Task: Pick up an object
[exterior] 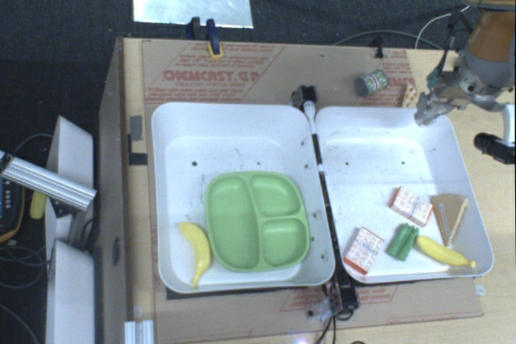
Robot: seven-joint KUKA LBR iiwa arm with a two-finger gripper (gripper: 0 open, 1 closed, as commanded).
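Arm [490, 36] enters at upper right, orange band above grey wrist, angled down and to the left. Gripper [425, 113] hangs at the arm's lower left end; its tip is probably pointed downward, image too soft to confirm.

A divided plate [256, 220] and banana [196, 250] lie in the left bin [234, 121].

green tray [256, 220], yellow bananas [196, 250], perhaps red-white cartons [364, 249]
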